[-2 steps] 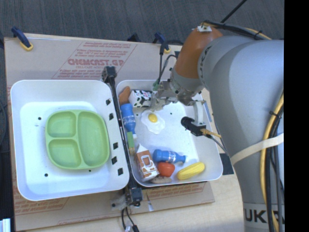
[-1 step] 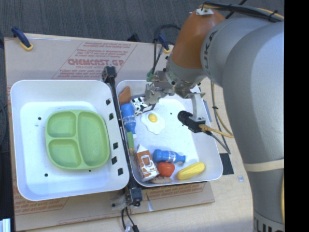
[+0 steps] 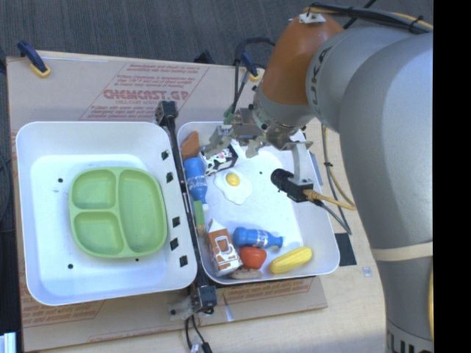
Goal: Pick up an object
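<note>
I see my tool (image 3: 224,144) low over the far left part of the right bin (image 3: 324,252), right above a black-and-white toy (image 3: 218,162); I cannot tell its state from here. In that bin a fried egg (image 3: 234,186) lies just near of the tool, a blue bottle (image 3: 194,179) stands along the left wall, and a small carton (image 3: 223,251), a second blue bottle (image 3: 257,237), a tomato (image 3: 252,257) and a yellow corn cob (image 3: 291,259) crowd the near edge. The left bin (image 3: 37,153) holds a green divided plate (image 3: 118,212).

Arm (image 3: 383,123): bulky, smooth grey casing
Band (image 3: 294,57): glossy orange, rounded, above the wrist
Cables (image 3: 368,13): thin, black, along the top
Wrist (image 3: 276,120): grey metal flange
</note>
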`<state>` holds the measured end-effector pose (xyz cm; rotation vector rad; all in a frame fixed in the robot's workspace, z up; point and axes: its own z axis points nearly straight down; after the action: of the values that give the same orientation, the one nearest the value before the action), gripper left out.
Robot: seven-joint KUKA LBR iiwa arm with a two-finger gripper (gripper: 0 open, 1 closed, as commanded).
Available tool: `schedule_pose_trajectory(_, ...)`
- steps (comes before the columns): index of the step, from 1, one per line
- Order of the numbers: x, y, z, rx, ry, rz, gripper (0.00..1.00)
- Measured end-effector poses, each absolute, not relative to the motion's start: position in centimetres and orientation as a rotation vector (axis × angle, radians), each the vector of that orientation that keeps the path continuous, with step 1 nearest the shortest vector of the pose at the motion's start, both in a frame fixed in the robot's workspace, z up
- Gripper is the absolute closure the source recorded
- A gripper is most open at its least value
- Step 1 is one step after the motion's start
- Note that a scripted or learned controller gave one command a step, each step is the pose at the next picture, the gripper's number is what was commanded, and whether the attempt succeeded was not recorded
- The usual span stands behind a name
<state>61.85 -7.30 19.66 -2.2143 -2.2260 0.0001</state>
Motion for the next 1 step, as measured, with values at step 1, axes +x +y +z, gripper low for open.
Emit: schedule_pose_trajectory(1,65.90,-15.34,11.29,-2.226,-2.238,-0.016,0.00)
